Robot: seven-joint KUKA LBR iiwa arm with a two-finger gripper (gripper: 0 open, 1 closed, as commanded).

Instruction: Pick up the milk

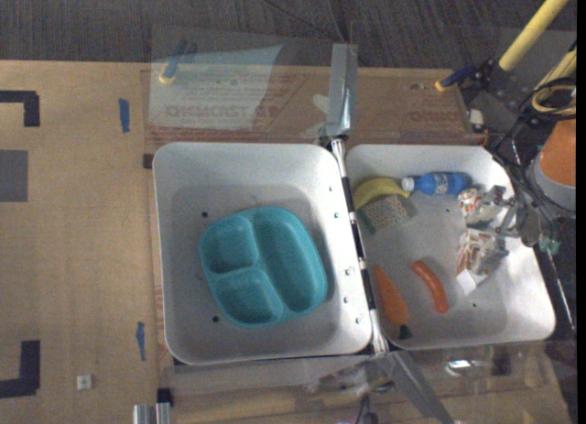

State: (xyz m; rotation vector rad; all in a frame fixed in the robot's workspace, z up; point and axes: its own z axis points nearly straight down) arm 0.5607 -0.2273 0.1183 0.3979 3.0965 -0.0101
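Camera view: end effector (502,221) over carton (476,246), grip state unclear; crowding wrapper (470,201) may foul the pick.

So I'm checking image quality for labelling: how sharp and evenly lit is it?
Camera view: soft throughout; the tool and milk carton blur together; glare whitens the right bin, and the teal tray casts a faint shadow in the left bin.

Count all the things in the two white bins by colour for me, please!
Teal: 1, the divided plate
Yellow: 1, the banana
Blue: 1, the bottle
Orange: 2, the carrot and the sausage
Grey-green: 1, the sponge
White with red: 1, the milk carton by the gripper
Total: 7
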